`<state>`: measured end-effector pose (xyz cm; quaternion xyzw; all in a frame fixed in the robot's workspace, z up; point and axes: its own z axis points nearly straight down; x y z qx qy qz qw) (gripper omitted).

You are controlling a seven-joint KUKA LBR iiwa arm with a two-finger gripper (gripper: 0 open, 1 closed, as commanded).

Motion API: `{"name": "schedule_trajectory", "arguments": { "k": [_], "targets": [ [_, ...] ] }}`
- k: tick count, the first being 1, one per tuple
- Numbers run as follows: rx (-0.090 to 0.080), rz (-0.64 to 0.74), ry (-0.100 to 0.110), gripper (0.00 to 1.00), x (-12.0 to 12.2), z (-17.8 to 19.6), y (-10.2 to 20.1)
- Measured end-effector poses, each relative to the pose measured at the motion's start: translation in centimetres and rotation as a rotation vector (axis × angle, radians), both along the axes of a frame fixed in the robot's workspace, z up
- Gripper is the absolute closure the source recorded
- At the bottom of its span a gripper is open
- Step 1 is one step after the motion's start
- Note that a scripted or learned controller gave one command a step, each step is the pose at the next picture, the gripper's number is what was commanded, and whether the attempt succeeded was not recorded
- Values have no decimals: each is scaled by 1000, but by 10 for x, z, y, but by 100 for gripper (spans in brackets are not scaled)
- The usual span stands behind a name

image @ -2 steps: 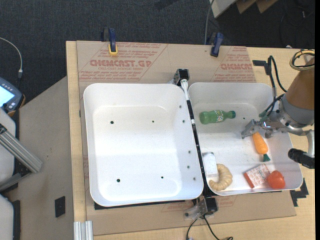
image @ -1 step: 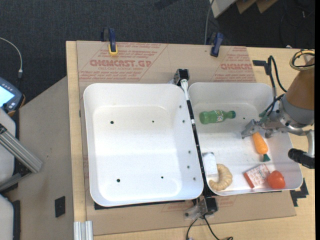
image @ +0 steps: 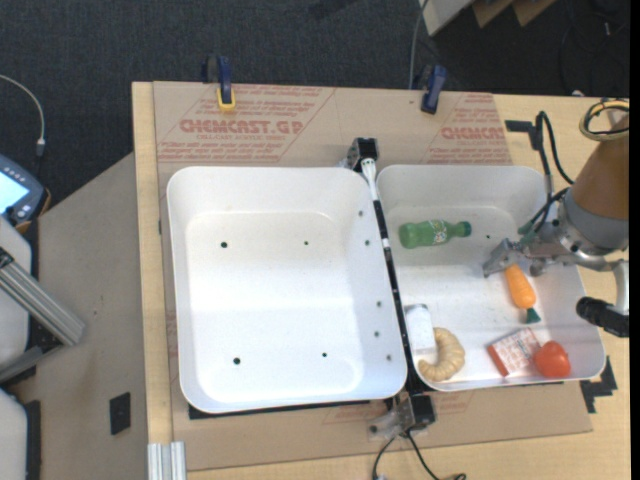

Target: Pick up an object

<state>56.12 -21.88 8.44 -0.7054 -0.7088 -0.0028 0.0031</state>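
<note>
My gripper [image: 516, 257] hangs low over the right bin [image: 470, 183], near its right wall. Just below it lies an orange carrot [image: 520, 290] with a green tip, its upper end right under the gripper. A green bottle [image: 432, 233] lies on its side to the left of the gripper, well apart from it. At the bin's front edge sit a tan croissant [image: 445, 356], a small white item [image: 418, 323], a red-and-white packet [image: 512, 353] and a red tomato [image: 552, 360].
The left bin [image: 200, 198] adjoins the right one along a black divider strip [image: 385, 258]. Clamps [image: 225, 80] hold the cardboard base at the back. Cables run along the arm on the right.
</note>
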Motion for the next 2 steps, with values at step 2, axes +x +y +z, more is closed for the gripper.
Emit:
{"name": "schedule_trajectory", "arguments": {
  "k": [2],
  "targets": [
    [0,0,0,0,0,0,0]
  ]
}}
